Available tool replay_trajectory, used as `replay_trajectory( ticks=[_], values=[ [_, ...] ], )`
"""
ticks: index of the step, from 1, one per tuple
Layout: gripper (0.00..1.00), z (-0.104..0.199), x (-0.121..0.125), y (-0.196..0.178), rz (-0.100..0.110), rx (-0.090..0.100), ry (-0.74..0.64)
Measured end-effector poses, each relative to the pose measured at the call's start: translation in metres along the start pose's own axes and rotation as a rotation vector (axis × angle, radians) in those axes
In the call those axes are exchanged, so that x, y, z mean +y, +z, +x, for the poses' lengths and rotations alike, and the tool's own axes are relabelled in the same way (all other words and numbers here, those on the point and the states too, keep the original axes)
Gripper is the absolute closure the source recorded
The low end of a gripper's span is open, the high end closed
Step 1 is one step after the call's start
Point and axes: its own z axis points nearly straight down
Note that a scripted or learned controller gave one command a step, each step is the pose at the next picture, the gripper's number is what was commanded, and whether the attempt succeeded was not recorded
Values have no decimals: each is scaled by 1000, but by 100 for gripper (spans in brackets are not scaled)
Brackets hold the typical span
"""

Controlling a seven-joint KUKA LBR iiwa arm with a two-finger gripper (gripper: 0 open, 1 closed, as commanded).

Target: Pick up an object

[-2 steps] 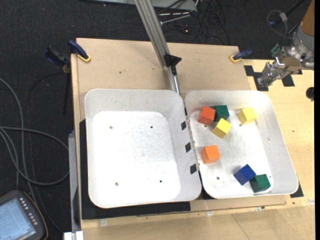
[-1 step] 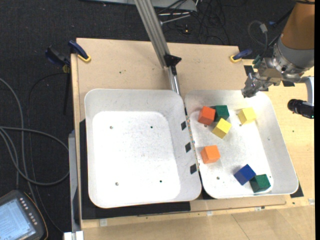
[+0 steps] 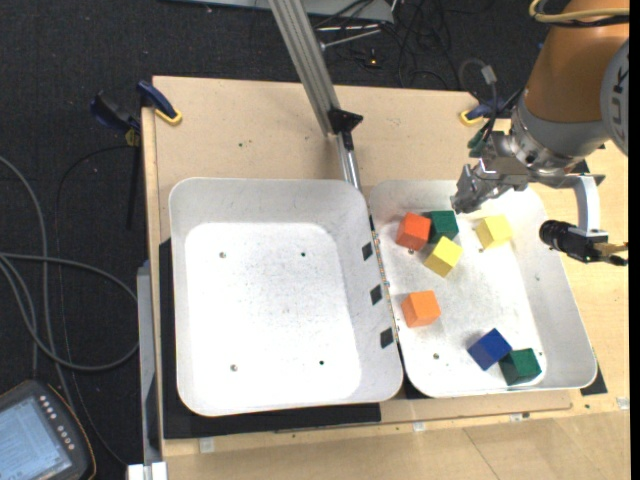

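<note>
Blocks lie scattered in the right bin (image 3: 560, 298), right of the frame's centre. A green block (image 3: 443, 224) sits in the bin's upper part, touching an orange block (image 3: 413, 231) on its left, with a yellow block (image 3: 443, 255) just below it and a second yellow block (image 3: 492, 231) near on the right. Lower, toward the middle of the bin, rests another orange block (image 3: 421, 308). In the bin's lower right corner a blue block (image 3: 489, 348) touches a second green block (image 3: 520, 365).

My tool (image 3: 468, 200) hangs over the upper part of this bin, just above the green block and beside the upper yellow one. I cannot tell whether it is clenched or released, and I see nothing gripped in it.

The left bin (image 3: 190, 298) fills the frame's middle left. Both bins rest on the bench (image 3: 250, 118), with blue clamps (image 3: 155, 98) at its upper corners.
</note>
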Motion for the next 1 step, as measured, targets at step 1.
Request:
replay_trajectory(
  ticks=[1],
  values=[
    [100,45,-19,17,1,0,0]
  ],
)
